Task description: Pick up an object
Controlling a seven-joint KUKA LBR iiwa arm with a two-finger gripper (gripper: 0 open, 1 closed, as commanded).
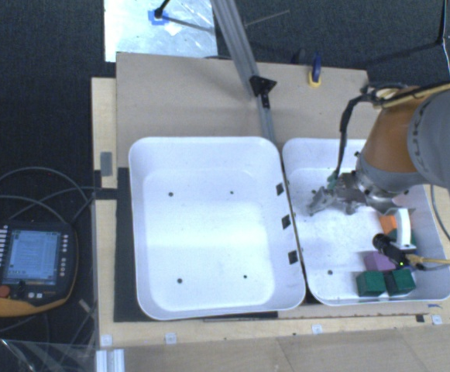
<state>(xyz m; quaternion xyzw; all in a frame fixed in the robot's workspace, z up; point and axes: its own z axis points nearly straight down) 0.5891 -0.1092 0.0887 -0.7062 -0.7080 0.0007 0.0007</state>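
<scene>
My gripper (322, 201) hangs low over the middle of the right bin (314, 152), above bare white floor, with nothing visibly held. The arm (410, 142) reaches in from the right, its orange band just above the wrist. Several small objects sit in the bin's near right corner, right of and nearer than the gripper: a green block (370, 284), a darker green block (400, 283), a purple block (379, 262), and an orange piece (388, 223) beside a white piece (405, 229). The arm hides part of that cluster.
The left bin (209, 144) stands beside the right one, sharing a raised divider with black clips (286, 222). A slanted metal pole (238, 37) rises from behind the bins. A teach pendant (28, 268) lies on the floor at the left. A yellow cable (434, 262) runs near the objects.
</scene>
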